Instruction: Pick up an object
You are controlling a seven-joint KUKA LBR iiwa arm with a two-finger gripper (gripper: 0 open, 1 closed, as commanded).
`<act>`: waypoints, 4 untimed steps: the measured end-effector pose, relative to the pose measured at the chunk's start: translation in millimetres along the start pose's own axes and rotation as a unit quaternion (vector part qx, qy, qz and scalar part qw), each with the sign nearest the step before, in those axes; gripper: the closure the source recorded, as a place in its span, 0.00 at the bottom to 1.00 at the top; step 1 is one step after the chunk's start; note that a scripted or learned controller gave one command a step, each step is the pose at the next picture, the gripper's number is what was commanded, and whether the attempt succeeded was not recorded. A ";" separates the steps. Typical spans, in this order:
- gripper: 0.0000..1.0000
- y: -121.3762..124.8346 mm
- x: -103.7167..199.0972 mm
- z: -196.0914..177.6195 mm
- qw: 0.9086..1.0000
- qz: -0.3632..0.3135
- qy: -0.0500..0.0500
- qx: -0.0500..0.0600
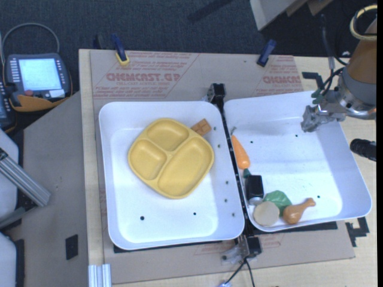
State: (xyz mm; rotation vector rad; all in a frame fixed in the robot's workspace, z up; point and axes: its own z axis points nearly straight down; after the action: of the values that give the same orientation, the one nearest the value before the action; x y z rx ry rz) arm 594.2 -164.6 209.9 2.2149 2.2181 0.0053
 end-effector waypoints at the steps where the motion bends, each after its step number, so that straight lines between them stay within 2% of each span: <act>1: 1.00 1.7 -0.4 -49.9 1.000 0.000 0.000 0.000; 2: 1.00 -9.8 47.9 -54.6 1.000 -0.002 0.002 0.004; 4: 1.00 -29.5 156.7 -22.2 1.000 -0.002 0.003 0.006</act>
State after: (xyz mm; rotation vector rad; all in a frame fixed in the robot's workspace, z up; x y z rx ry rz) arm 564.3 -7.9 231.5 2.2182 2.2309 -0.0015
